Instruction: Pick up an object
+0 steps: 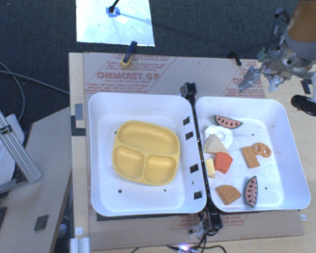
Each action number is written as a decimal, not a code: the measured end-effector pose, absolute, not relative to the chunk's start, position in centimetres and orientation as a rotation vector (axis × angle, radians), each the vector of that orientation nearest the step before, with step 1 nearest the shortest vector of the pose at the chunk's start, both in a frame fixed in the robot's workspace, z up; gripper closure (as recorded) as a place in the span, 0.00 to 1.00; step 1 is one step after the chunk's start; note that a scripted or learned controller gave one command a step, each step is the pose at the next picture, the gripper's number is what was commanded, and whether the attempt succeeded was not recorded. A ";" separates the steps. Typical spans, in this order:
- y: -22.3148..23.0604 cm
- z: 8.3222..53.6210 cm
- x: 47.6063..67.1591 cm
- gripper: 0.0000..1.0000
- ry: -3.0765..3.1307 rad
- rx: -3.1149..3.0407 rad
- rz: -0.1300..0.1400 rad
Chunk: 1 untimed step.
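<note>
A: Objects (224, 162) all lie in the right bin (292, 141) — anything lifted?
B: No. The gripper (260, 78) hovers at one o'clock, beyond the rim; I cannot tell its state. The whole pick remains.

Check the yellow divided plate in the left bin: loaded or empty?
Empty. The yellow divided plate lies flat in the left bin; all three compartments show bare yellow. The toy food sits in the right bin.

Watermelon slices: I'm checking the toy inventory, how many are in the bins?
2, both in the right bin: one watermelon slice near its far edge, another near its front edge.
</note>
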<state>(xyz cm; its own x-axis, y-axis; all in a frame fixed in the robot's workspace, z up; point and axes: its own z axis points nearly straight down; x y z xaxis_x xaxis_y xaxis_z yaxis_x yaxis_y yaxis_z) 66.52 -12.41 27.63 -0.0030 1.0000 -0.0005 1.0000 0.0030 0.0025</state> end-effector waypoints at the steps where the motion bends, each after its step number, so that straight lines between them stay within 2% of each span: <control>1: -18.9 10.5 66.5 0.00 2.222 2.229 -0.009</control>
